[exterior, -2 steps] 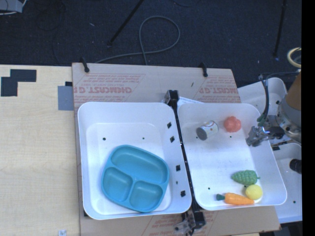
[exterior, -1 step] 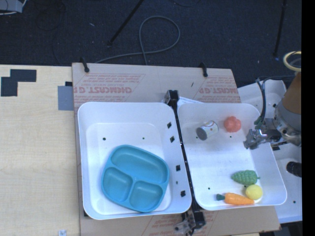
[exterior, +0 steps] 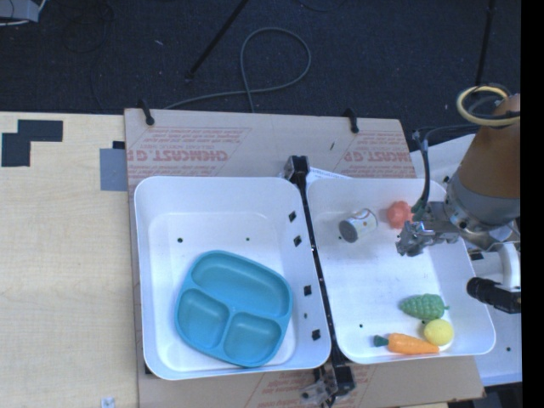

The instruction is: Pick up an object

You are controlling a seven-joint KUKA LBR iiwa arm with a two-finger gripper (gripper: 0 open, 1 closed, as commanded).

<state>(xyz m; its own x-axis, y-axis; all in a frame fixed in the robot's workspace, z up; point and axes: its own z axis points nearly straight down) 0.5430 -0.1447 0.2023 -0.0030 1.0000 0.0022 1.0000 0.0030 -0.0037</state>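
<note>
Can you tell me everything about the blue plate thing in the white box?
The blue tray is a light blue plate that looks like smooth plastic. It has rounded corners and a raised rim, and low ridges split it into three sections: one long section and two smaller ones. Nothing lies in any of them. It sits flat and turned at a slant in the left bin, toward the near side, resting on the bin's white floor. Its near right corner comes right up against the bin's wall. The gripper is far off, over the other bin.

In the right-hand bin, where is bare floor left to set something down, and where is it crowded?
Free: the right bin's middle, between the small cup and the toy carrot. Crowded: the near right corner, with green toy, yellow ball and carrot, and the far side around the gripper and orange toy.
</note>
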